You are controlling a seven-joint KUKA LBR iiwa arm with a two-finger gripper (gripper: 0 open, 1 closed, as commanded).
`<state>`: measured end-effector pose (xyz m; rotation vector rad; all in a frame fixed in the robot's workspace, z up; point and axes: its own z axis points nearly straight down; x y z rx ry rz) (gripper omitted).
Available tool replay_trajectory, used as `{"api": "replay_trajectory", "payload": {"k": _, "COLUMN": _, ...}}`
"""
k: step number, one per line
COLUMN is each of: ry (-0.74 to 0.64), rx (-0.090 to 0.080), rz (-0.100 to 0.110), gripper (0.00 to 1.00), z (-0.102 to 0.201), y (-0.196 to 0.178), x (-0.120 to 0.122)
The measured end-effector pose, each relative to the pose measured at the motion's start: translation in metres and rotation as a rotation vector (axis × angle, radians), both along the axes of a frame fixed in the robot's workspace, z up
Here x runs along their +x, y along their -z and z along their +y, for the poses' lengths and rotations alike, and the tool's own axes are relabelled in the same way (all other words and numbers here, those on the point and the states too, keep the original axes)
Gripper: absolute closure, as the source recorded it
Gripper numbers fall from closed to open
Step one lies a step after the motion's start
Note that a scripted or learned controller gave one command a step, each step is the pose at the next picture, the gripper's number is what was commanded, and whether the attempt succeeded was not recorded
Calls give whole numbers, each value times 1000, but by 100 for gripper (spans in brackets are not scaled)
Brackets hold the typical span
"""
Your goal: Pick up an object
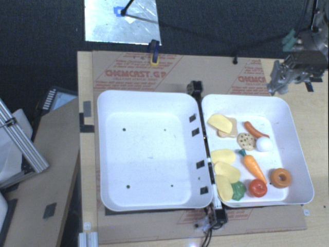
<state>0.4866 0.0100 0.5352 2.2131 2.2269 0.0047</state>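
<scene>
**Orange carrot lying in the right bin, gripper hanging above its far corner**

White plastic, the right bin (288, 107) is holding the toy food; the carrot (254, 169) is lying between the egg (264, 144) and the tomato (257, 188), the doughnut (280, 177) sitting just beside; the gripper (280, 84) is hovering over the counter (169, 68); I cannot tell how its fingers are standing.

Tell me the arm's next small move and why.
Probably swing the gripper inward over the right bin toward the sausage. It sits outside the bin's far corner, while every object lies inside, the sausage nearest and fairly clear of its neighbours.
</scene>
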Motion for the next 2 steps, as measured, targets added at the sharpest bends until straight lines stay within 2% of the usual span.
{"api": "replay_trajectory", "payload": {"k": 1, "ry": 0, "rx": 0, "rz": 1, "gripper": 100, "z": 27, "y": 0, "x": 0}}
{"api": "replay_trajectory", "payload": {"k": 2, "ry": 13, "rx": -4, "rz": 2, "gripper": 100, "z": -78, "y": 1, "x": 37}}
